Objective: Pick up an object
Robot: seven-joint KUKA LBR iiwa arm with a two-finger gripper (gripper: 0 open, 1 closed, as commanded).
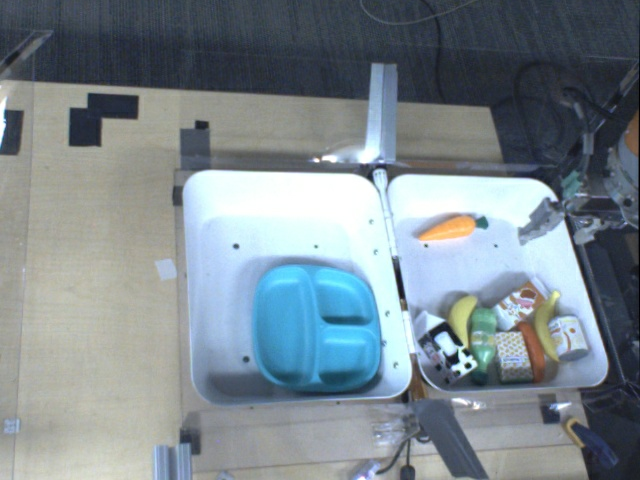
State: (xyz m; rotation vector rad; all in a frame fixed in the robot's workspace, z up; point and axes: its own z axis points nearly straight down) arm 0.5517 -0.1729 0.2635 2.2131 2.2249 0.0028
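Left bin (210,268): holds one blue tray (318,326), three compartments, lying flat toward the near side and slightly right of centre.

Right bin (500,193): a carrot (447,228) lies alone in the far part, its green end pointing right. A cluster fills the near edge: a black-and-white item (444,352) at the left; beside it a yellow banana (462,316) touching a green bottle (484,340); a patterned box (514,356) just right of the bottle; a small printed carton (516,306) farther back; a second banana (545,313) standing nearly upright; an orange piece (536,353) under it; a white can (568,337) at the right end. These items touch or overlap one another.

Gripper (540,220): at the far right corner of the right bin, over the rim, right of the carrot and well apart from it. One grey finger shows, slanting down to the left; whether the fingers are spread or together cannot be told. Nothing is seen between them.

Bench (90,288): pale wood.
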